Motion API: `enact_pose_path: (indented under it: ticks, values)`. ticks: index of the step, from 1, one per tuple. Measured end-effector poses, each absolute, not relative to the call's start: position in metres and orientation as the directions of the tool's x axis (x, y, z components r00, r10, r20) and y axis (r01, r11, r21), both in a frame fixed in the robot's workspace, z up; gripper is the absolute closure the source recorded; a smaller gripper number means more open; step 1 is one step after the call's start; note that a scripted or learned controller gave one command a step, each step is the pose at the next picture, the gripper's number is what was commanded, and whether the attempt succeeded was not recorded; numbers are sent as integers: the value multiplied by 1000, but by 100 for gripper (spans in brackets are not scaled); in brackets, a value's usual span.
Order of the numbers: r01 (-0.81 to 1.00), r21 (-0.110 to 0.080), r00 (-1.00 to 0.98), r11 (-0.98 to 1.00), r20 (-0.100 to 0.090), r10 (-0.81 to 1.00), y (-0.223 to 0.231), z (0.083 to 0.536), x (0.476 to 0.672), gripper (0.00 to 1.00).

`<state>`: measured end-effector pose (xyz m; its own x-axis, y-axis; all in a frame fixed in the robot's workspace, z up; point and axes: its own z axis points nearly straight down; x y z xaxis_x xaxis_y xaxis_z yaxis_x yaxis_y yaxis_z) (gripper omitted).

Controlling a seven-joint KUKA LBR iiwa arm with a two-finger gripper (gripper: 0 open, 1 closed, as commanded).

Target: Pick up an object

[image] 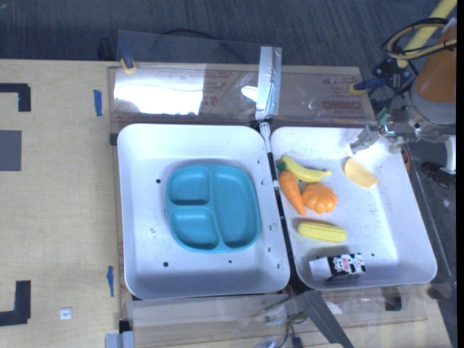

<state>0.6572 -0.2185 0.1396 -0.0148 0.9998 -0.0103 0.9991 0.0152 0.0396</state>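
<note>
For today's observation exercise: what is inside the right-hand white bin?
In the right bin: a banana, carrot, orange pumpkin-like toy, corn cob, pale yellow piece and black-and-white item. Whatever lies beneath them is covered.

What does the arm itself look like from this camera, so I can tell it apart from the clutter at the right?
The arm shows as a rounded orange band above a grey wrist section. Yellow and black cables loop above it, beside a yellow tube running to the top corner. A small blue piece sits near the cables. The metal-coloured pincer pokes out from the wrist, over the right bin.
</note>
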Motion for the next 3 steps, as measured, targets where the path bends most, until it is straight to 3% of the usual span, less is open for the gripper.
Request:
enact_pose_path:
  ticks: [3]
  values:
    - [998,37,-42,42,-12,999,-220,140,656,0]
